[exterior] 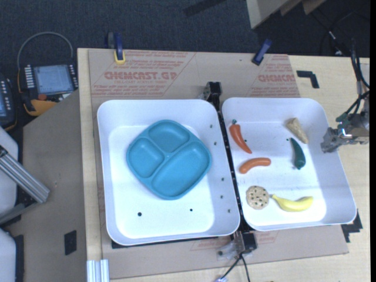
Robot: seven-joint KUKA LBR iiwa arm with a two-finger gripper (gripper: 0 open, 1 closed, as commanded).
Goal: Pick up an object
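Objects for picking lie in the right bin: carrot upper left, sausage below it, cookie lower left, banana just right of the cookie, teal pepper mid-right, and a tan wedge above the pepper. All sit apart from one another except cookie and banana, which nearly touch. Gripper is at the right bin's right rim, level with the wedge, apart from every item; nothing seen between its fingers, and whether it is released or clenched cannot be told at this size. Left bin holds a blue divided plate, three compartments, roughly centred.
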